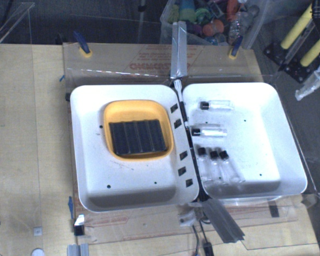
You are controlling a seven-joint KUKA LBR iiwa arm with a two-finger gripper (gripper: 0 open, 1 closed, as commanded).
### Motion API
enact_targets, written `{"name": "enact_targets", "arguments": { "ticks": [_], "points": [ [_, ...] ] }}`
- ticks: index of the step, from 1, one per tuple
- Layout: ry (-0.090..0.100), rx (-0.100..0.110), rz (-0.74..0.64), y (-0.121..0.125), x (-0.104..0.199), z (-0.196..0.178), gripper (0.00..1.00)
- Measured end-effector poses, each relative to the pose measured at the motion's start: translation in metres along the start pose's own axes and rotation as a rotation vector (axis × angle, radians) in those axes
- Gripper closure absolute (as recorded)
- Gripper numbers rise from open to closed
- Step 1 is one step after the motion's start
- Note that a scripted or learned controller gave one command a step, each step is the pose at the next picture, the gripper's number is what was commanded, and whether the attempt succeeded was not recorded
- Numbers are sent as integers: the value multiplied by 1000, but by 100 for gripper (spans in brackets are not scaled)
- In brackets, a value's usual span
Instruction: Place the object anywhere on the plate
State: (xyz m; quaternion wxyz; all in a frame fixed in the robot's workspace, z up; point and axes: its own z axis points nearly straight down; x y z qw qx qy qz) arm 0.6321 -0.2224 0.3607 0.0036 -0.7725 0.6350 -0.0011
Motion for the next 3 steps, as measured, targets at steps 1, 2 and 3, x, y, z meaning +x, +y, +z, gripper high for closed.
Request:
{"name": "enact_targets", "arguments": {
  "ticks": [1,2,3],
  "points": [
    [-4,6,7,-1,0,-11,100],
    [-3,-7,-159,4,-8,20,100],
    [-4,-7,-357,6,-10,78,100]
  ]
}}
